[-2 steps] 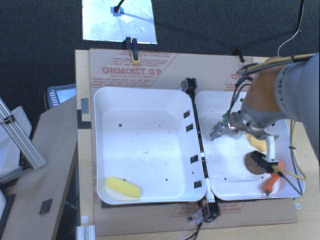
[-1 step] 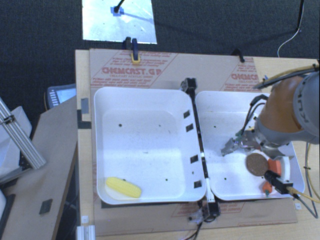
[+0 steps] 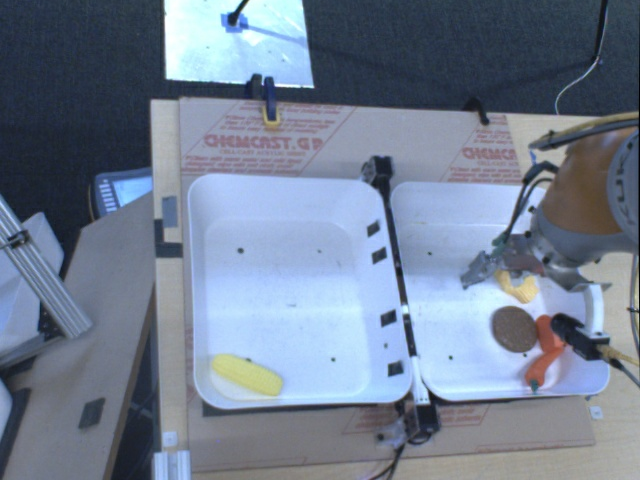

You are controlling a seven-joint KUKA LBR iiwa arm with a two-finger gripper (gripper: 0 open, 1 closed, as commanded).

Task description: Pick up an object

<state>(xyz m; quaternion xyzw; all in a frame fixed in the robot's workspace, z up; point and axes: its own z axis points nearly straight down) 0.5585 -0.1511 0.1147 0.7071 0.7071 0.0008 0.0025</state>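
Yellow food [image 3: 519, 288] is seen at the right of the frame, in the right bin [image 3: 440, 218], touching the claw [image 3: 497, 266] at its lower right side. It cannot be told if anything is gripped. A miss could be made, because a brown disc [image 3: 514, 329] and an orange carrot [image 3: 546, 349] are crowded just below and could be bumped.

- Even, cool light from overhead; my white bins [image 3: 290, 208] look bright, nearly washed out.
- Shadows are soft and faint.
- The whole picture is slightly grainy and soft.
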